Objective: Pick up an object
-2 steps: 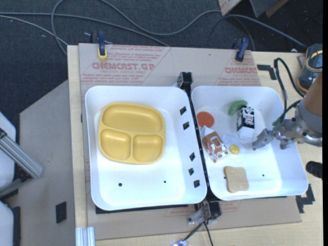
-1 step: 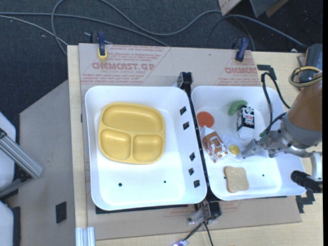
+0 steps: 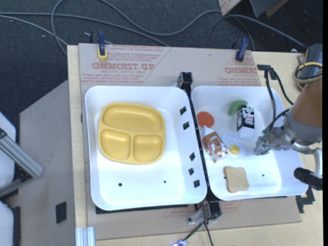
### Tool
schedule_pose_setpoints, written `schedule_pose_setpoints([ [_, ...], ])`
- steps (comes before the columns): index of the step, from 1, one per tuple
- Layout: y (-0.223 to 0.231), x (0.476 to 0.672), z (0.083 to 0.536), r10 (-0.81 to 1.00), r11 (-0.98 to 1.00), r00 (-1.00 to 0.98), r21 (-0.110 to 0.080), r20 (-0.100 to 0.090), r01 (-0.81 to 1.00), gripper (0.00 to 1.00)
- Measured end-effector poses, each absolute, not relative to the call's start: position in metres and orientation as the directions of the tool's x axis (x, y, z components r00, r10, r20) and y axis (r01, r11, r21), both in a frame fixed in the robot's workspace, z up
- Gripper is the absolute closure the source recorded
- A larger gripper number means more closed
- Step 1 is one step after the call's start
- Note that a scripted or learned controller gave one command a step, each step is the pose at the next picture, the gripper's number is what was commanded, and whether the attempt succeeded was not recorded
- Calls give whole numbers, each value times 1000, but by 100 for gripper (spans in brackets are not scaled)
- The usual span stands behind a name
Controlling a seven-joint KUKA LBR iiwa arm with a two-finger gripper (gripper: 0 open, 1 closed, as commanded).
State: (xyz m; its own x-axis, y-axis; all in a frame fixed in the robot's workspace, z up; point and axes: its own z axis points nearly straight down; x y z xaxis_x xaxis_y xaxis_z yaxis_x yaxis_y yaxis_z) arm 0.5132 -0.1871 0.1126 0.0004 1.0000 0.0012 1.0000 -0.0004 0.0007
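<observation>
The right bin (image 3: 287,186) holds several small items: a green piece (image 3: 237,106), a black-and-white carton (image 3: 246,119), a flat orange-red disc (image 3: 205,119), an orange-and-white packet (image 3: 214,145), a small yellow piece (image 3: 234,149) and a tan slice of toast (image 3: 236,179). My gripper (image 3: 262,146) is low in this bin, right of the yellow piece and below the carton. Nothing shows between its tips. The grey arm with its orange band (image 3: 310,109) comes in from the right.
The left bin (image 3: 97,137) carries a yellow divided plate (image 3: 132,132). A black divider with clips (image 3: 192,137) runs between the bins. Blue clamps (image 3: 102,43) hold the cardboard at the back. Cables lie across the dark floor behind.
</observation>
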Motion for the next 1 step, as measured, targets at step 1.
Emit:
schedule_pose_setpoints([
  [1, -191, 510, 157, 1000, 0, 0, 4, -1, 1000, 100],
])
